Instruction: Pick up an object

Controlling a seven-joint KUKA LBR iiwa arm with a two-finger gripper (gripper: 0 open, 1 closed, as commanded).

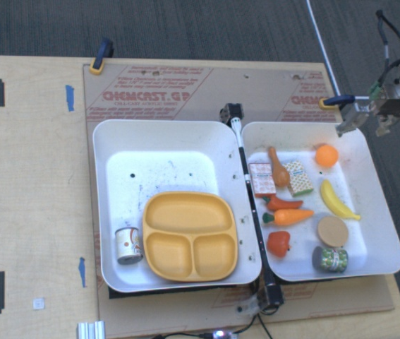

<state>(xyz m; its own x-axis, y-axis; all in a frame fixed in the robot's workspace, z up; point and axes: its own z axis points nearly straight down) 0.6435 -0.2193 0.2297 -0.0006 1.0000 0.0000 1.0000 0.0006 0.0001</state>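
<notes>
The gripper (364, 121) hung at the upper right of the frame, over the far right corner of the right bin (386, 246); whether it was open or closed could not be told, and nothing was seen in its grasp.

Closest to it lay the orange ball (326, 155), just below and to its left inside the right bin. Lower down sat the banana (338, 200), near the right wall. Toward the middle of that bin lay a small brown drumstick-shaped piece (278, 167), a carrot (293, 217), and a red piece (279, 243) near the bottom, all well apart from the gripper. A jar with a tan lid (332, 244) stood at the lower right.

In the left bin (111, 147) a yellow divided plate (190, 235) filled the lower part, with a small can (128, 246) just beside its left edge.
</notes>
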